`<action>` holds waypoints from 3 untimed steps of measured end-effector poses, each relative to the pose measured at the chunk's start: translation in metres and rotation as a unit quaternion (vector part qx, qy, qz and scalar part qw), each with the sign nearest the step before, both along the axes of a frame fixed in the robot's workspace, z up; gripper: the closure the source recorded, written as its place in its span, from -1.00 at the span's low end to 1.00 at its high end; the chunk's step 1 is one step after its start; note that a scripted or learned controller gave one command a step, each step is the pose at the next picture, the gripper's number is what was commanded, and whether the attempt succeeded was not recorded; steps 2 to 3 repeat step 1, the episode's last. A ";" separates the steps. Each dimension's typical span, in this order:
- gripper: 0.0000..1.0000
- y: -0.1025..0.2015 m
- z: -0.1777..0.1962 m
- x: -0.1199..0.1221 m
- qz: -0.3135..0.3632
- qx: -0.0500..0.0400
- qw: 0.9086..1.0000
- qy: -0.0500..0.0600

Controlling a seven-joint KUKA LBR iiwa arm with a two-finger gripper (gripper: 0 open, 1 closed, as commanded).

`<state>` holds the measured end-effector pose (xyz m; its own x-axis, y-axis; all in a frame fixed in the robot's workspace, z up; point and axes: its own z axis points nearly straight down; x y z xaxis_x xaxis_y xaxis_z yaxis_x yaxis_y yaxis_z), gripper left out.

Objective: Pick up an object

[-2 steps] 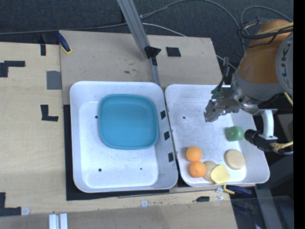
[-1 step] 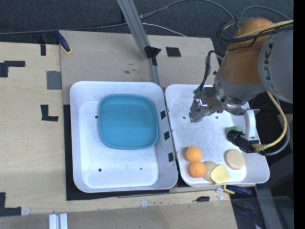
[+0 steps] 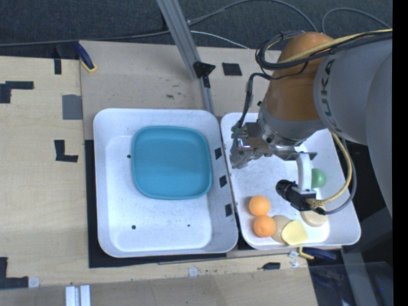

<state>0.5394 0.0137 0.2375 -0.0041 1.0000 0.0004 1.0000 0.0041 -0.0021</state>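
Note:
My gripper hangs low over the far left part of the right bin, close to the wall between the two bins. Nothing shows in its grasp. Toward the near side of that bin lie two orange balls, one just behind the other. A pale yellow piece and a beige piece lie right of them. A small green object peeks out behind a white part of the arm's tooling. The gripper is well behind the orange balls, apart from them.
A blue square plate lies in the left bin. The big grey and orange arm covers the far part of the right bin. A metal pole slants down to the bins' far edge.

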 end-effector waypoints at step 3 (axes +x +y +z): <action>1.00 0.052 0.005 -0.007 0.000 0.000 1.000 -0.001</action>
